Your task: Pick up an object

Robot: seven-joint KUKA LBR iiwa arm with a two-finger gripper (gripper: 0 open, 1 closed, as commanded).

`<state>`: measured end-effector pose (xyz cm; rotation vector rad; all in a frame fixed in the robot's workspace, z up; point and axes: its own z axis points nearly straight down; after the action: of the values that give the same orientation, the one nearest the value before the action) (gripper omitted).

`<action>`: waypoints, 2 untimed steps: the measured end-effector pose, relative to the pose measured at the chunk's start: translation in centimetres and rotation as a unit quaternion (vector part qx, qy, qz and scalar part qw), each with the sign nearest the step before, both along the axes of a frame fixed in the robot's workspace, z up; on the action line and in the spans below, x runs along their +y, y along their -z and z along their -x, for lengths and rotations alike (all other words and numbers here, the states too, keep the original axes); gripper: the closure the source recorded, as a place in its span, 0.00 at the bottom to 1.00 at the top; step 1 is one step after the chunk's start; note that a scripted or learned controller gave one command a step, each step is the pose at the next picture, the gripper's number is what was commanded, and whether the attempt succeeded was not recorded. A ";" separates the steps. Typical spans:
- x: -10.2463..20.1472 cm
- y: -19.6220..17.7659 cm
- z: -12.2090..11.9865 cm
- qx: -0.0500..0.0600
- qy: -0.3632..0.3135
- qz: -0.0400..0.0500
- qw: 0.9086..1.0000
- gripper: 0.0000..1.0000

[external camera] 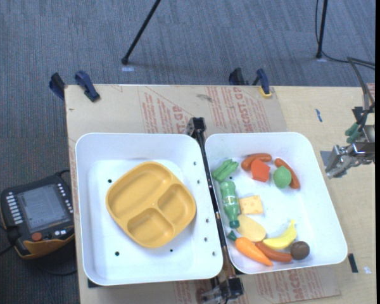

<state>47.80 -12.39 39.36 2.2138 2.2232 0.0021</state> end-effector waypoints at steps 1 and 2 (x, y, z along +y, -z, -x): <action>3.3 9.0 0.3 0.004 0.001 -0.002 1.000 1.00; 5.5 1.0 0.1 0.000 0.001 -0.001 1.000 1.00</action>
<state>47.69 -6.90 38.40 2.2178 2.2213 0.0026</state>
